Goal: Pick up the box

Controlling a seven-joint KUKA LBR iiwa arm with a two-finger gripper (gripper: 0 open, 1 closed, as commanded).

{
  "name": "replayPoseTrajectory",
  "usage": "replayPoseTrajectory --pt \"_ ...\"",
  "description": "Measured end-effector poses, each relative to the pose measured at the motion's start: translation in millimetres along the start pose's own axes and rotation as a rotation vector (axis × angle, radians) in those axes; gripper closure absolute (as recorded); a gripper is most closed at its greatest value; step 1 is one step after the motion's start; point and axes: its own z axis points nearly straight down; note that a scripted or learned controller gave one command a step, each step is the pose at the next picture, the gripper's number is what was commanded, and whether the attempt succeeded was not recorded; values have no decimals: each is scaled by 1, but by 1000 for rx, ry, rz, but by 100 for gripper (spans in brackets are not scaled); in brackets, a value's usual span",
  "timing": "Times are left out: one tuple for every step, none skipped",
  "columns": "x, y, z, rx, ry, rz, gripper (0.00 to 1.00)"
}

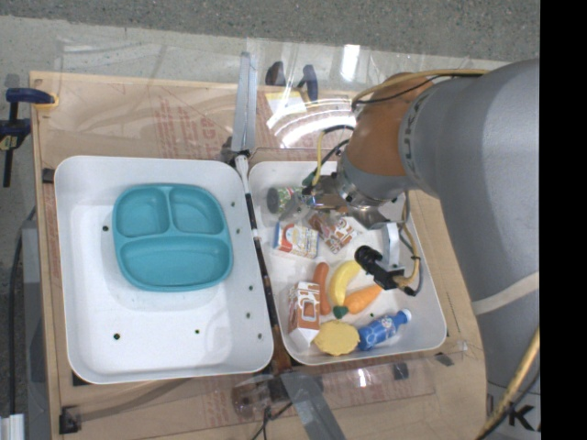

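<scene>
A small white box with red and blue print lies flat in the upper middle of the right bin. A second, orange-brown carton lies nearer the bin's front. The grey arm with its orange band reaches in from the right, and my gripper hangs low over the back of the right bin, just behind the white box and among small packets. The wrist and cables hide how the gripper stands, and I see nothing held in it.
The right bin also holds a patterned packet, a red sausage, a banana, a carrot, a blue bottle and a yellow round piece. A teal divided plate sits in the left bin.
</scene>
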Motion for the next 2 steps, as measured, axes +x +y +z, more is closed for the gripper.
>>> replayPoseTrajectory --pt "7 -4 14 -17 -6 -44 0" --pt "14 -12 13 -23 -4 -92 0"
